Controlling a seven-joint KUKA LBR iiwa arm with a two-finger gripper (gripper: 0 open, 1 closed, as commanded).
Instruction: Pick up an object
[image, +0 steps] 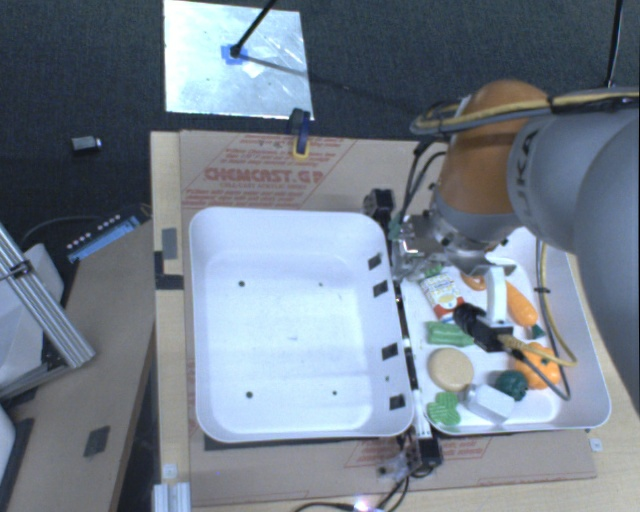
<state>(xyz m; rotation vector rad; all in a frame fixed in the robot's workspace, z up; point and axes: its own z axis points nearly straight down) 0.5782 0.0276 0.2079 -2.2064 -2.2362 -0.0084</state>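
Likely light and stiff, the small toy pieces in the right bin (590, 400) should handle easily; the tan round disc (450, 369) looks smooth, best taken across its edges. It lies toward the near side, between a green flat piece (450, 334) and a green lump (444, 408). The pincer (425, 262) hangs at the bin's far-left corner, well apart from the disc; whether it is released or clenched, I cannot tell.

Both white bins, the left bin (290, 330) and the right bin (585, 395), look like smooth, slightly glossy plastic set on matt brown printed cardboard (265, 170), while the arm (570, 150) shows smooth grey casing and a shiny orange band (495, 110), with a dull reflective metal sheet (235, 60) lying far left.
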